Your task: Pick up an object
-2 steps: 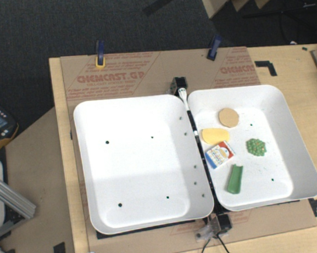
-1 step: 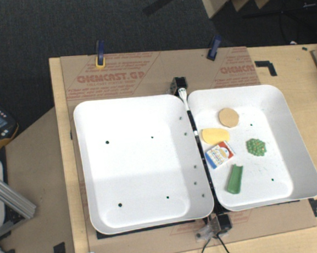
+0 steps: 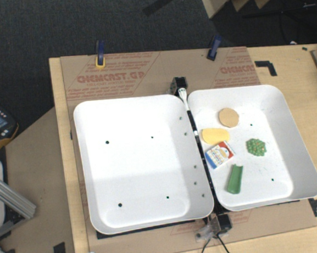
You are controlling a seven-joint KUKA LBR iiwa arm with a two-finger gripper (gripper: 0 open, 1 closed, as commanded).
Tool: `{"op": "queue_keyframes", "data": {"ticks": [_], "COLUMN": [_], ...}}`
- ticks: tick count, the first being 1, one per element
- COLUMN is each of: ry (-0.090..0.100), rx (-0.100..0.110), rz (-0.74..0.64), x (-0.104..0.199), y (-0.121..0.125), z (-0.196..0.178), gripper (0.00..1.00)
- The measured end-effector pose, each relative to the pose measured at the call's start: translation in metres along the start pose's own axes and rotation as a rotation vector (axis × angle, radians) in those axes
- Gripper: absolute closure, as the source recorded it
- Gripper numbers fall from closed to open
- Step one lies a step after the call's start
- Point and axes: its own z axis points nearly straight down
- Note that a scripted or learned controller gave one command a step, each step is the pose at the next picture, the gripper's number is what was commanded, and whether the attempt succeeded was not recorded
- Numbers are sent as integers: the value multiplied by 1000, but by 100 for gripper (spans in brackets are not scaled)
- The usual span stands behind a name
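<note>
Two shallow white bins sit side by side on a brown cardboard-covered tabletop (image 3: 277, 217) printed w/ red lettering.

Left bin (image 3: 134, 164): bare white floor w/ four small dark dots.

Right bin (image 3: 276, 115): five candidate objects for the pick, all clustered in its left half, near the shared rim.
- Round tan disc (image 3: 229, 117), farthest toward the back.
- Yellow wedge-like piece (image 3: 214, 135), just in front of the disc and close to the shared rim.
- Small red, white and blue packet (image 3: 220, 155), lying flat, touching or nearly touching the yellow piece's front edge.
- Green knobbly lump (image 3: 256, 147), to the packet's right, apart from it.
- Green elongated piece (image 3: 235, 179), nearest the front, tilted, just below the packet.

Fixtures: two blue clamps on the tabletop's back edge, one at left (image 3: 100, 54), one at right (image 3: 214, 48). Black fitting (image 3: 178, 85) at the back end of the seam betw. the bins; a similar fitting w/ a cable (image 3: 218, 224) at the front end.

Surroundings: dark floor (image 3: 55, 22) behind the tabletop.
</note>
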Motion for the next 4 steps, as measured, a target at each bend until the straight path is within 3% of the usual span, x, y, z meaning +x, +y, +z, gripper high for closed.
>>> {"op": "queue_keyframes", "data": {"ticks": [4], "ry": [-14], "rx": [-17], "rz": [-3], "x": [0], "y": [3], "z": [-44], "gripper": [100]}}
